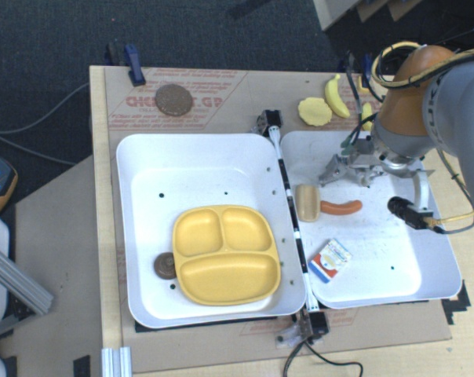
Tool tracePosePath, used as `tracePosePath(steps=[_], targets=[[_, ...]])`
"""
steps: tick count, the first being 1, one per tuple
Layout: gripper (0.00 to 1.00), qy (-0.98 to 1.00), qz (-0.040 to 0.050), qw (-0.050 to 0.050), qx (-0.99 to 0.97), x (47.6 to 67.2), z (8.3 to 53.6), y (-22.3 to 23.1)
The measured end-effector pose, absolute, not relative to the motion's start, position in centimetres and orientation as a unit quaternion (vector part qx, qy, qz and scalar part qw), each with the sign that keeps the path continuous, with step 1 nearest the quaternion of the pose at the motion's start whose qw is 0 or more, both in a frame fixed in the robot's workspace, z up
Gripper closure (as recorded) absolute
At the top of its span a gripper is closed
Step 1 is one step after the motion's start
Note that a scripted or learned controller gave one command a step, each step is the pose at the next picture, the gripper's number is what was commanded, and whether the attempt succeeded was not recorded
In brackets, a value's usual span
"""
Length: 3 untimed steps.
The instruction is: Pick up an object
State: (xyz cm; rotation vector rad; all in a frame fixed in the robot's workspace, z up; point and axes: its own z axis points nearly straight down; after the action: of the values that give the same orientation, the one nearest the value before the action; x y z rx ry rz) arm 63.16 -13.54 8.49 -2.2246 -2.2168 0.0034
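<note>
Pincer (355,171) hangs over the right bin (425,277), fingers spread wide, holding nothing. The sausage (340,206) lies just below it, with a tan block (307,203) to the sausage's left and a small carton (329,260) further down. Yellow tray (224,254) sits way left in the other bin (143,210)
</note>
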Motion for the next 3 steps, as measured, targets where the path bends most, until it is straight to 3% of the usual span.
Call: tracePosePath(steps=[1,2,3], targets=[[0.0,-0.706,-0.0008,-0.004,-0.708,63.3,14.0,-18.3],[0.0,-0.707,0.0018,0.004,-0.708,60.2,8.1,-16.7],[0.0,-0.707,0.0001,0.0,-0.708,60.2,8.5,-17.9]])
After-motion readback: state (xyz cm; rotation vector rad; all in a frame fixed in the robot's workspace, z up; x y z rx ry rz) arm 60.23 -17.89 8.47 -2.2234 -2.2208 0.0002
